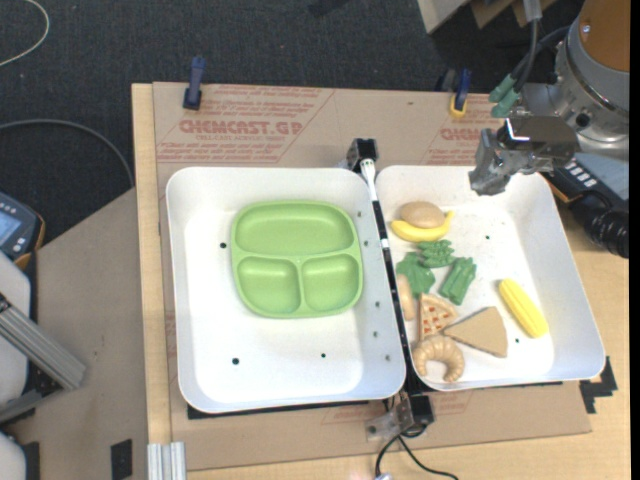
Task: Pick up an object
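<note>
Pincer (489,180) hovers over right bin (560,268) above banana (420,230)

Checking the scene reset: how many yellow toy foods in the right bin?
2. A banana near the bin's far left, under a tan bun; a corn cob toward the right side. Nothing else yellow is visible.

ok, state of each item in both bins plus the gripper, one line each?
gripper: above the right bin's far edge, nothing held
green tray: flat in left bin, compartments bare
banana: lying against the bread roll
green beans: loose cluster, mid-bin
corn: lying apart, right side
pizza slice: flat
sandwich wedge: flat
croissant: at near edge
</note>
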